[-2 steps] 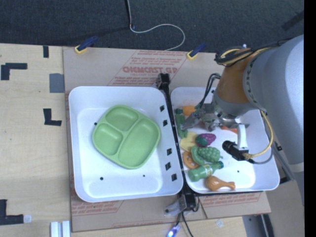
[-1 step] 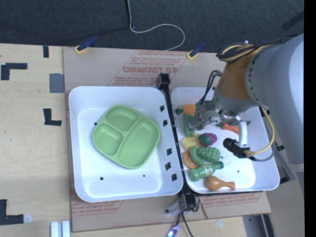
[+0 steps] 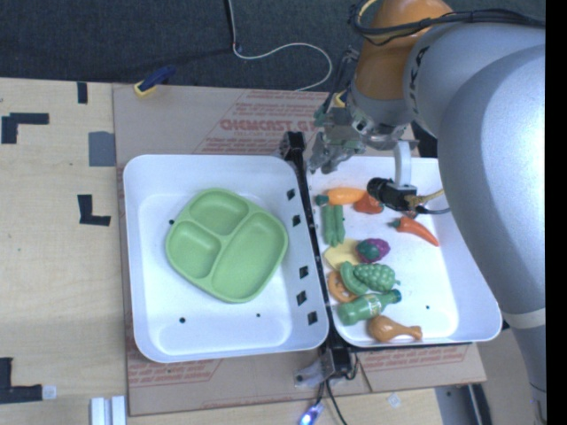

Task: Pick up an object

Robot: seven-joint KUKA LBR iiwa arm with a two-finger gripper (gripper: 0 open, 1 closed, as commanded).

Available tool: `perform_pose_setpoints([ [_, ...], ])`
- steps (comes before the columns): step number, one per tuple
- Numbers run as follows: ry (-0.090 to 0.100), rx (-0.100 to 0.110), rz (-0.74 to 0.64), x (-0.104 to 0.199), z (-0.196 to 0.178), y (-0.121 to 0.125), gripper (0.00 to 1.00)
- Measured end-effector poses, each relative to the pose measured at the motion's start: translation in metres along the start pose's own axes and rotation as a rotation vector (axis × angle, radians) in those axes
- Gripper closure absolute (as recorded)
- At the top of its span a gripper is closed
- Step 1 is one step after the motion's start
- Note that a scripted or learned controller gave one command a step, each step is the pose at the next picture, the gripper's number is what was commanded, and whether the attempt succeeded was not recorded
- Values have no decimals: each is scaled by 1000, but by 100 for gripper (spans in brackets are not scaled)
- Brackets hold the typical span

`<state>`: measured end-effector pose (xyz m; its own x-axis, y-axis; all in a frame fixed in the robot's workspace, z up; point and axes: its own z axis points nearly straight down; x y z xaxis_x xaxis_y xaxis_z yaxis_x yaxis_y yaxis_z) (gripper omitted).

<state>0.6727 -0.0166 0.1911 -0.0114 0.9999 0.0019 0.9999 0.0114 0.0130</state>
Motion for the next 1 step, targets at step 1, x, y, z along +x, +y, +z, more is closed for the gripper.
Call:
perform_pose_setpoints([
  [1,-2,14,8,24,1,-4,100],
])
